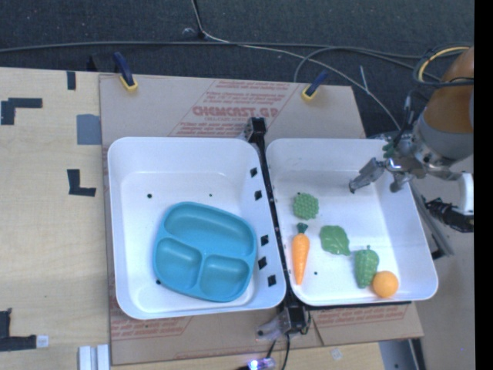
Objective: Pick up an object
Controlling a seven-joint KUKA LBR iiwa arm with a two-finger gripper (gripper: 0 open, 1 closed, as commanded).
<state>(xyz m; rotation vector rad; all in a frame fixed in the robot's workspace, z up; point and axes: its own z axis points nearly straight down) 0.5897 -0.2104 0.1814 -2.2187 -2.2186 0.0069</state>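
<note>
The right bin (400, 293) holds several toy foods: a knobbly green vegetable (306, 205), a carrot (300, 257), a flat green leaf (334, 240), a green pepper (365, 267) and an orange (384, 284). My gripper (377, 183) hovers over the bin's far right part, above and to the right of the foods. Its fingers are spread open with nothing between them. The closest item, the knobbly green vegetable, lies well to its left.
A blue divided tray (205, 250) lies in the left bin (123, 206). A black divider (266, 214) runs between the two bins. Cables cross the dark floor behind the bench, and two clamps (125, 75) pin the cardboard sheet.
</note>
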